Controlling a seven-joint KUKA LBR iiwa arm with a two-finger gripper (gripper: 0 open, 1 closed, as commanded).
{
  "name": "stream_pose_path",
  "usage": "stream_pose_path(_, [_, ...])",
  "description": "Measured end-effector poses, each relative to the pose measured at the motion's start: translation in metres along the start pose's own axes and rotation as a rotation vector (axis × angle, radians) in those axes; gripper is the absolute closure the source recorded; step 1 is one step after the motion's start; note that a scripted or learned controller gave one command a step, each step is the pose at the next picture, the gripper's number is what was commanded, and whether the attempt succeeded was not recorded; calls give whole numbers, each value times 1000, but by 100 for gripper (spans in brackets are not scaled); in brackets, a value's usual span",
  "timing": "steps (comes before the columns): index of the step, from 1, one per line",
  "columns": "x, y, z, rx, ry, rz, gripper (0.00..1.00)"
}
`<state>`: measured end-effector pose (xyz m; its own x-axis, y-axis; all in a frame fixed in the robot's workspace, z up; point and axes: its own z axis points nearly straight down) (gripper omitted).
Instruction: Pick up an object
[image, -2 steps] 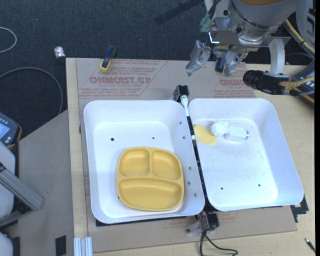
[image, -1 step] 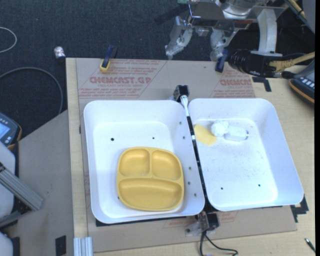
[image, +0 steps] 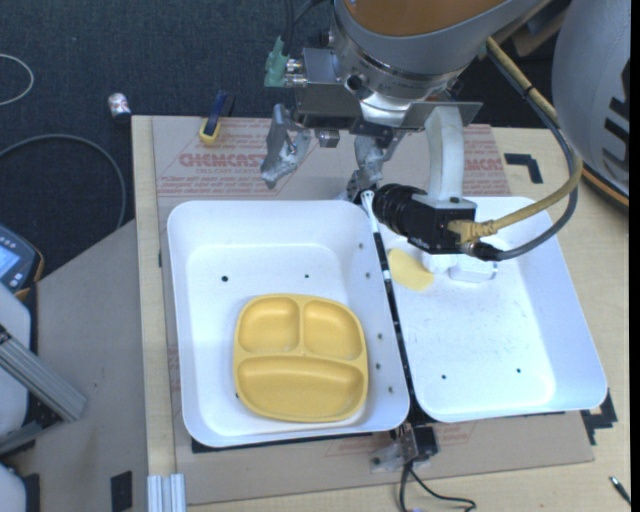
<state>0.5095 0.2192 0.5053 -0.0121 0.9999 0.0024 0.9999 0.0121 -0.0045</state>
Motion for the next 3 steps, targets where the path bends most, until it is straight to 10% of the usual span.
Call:
stream_pose_path(1, [7, -32, -32, -9, 1, 8, 0])
stream_pose_path(2, [7, -30, -41, -9, 0, 9, 100])
stream_pose_path(3, [-12, -31, 61, 8, -8, 15, 100])
